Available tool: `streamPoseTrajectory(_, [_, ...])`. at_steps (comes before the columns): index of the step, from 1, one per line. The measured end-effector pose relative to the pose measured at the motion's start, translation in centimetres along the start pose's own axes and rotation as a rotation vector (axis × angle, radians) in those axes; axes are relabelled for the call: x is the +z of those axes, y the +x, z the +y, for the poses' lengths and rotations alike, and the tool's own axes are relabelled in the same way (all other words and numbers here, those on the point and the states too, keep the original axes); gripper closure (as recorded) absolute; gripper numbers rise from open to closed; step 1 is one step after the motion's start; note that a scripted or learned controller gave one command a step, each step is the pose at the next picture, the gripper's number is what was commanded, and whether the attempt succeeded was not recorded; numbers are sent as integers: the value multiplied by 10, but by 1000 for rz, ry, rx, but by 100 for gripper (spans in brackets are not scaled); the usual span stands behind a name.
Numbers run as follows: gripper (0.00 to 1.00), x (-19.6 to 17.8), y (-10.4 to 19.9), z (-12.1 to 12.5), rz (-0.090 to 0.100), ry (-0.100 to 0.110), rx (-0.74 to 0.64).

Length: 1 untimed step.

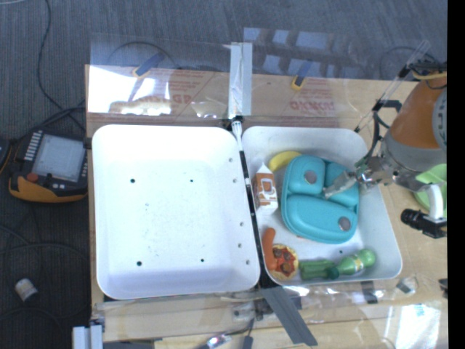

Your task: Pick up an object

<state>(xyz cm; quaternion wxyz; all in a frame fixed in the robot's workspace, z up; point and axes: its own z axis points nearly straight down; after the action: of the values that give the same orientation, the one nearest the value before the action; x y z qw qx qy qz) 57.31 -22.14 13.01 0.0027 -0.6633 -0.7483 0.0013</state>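
The right bin holds several toys. A large teal plastic piece lies in its middle. Behind it a yellow banana shows partly. A small orange and white box leans on the left wall. An orange carrot and a pizza slice lie at the front left. A green bottle lies along the front wall. My gripper reaches in from the right and hangs low over the teal piece's upper right part. Nothing shows as lifted.
The left bin stands beside the right one, a raised divider between them. The arm's grey wrist and orange band hang over the right bin's right rim. A handheld controller lies on the floor at left. Clear plastic sheeting runs behind the bins.
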Motion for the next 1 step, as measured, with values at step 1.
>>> streamPoseTrajectory(1, [100, -70, 52, 54, -5, -4, 92])
